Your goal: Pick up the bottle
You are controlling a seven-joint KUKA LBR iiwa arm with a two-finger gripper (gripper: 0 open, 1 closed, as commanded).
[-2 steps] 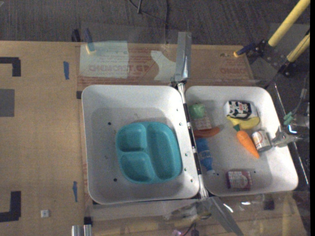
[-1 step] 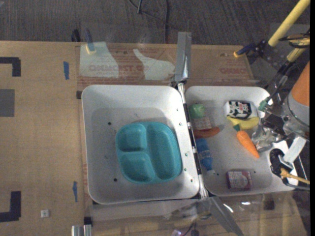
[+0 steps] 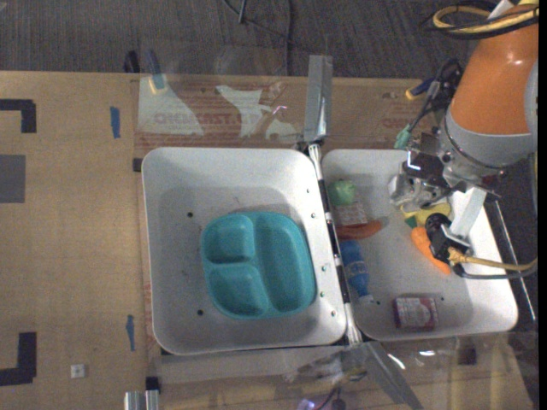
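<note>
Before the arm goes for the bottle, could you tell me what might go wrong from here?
The bottle lies flat against the right bin's left wall, leaving little finger room. The gripper sits over the far side, above an orange item, so it could snag that. The can lies nearby.

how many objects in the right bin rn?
5 visible: green item at top left, orange-red piece under it, blue bottle along the left wall, can at bottom, orange item beside the arm. The arm may hide more.
</note>
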